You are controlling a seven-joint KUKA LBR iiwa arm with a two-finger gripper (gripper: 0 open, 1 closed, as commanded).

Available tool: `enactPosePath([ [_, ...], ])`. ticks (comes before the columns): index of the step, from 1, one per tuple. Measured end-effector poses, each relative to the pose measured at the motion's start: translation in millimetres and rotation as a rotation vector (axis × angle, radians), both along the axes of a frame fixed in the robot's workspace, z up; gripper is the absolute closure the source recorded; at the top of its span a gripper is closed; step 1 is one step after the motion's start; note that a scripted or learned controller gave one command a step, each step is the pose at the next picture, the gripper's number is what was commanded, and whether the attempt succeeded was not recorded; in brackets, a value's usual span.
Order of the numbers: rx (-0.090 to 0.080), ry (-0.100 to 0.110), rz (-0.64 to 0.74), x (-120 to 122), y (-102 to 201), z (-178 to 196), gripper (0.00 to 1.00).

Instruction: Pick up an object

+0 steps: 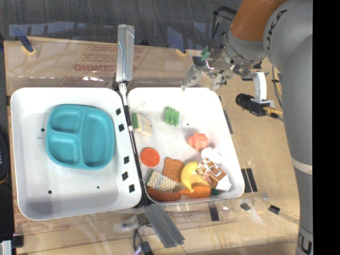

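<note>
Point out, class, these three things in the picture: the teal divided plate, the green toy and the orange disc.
teal divided plate (81, 136): camera view, on the ridge between its compartments.
green toy (171, 115): camera view, on the middle of its top.
orange disc (150, 156): camera view, on the centre of its face.

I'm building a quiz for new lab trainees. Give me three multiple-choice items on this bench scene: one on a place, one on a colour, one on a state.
1. Where does the divided plate lie?
A. left bin
B. right bin
C. on the bench outside the bins

2. What colour is the round disc in the right bin?
A. blue
B. orange-red
C. white

3. How does the claw stand?
A. gripping the banana
B. open, above the right bin's far rim, holding nothing
C. pressed on the plate

Answers: 1 A, the teal plate sits in the left bin. 2 B, the disc is orange-red. 3 B, its fingers are spread with nothing between them.
</note>
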State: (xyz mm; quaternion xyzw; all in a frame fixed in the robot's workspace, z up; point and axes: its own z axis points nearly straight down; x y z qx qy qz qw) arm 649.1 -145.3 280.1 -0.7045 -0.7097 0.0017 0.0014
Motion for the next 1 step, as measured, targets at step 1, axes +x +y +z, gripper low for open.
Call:
enactPosePath([
  [1,0.002,0.002,0.165,6.7,42.6,-118.4,0.00],
])
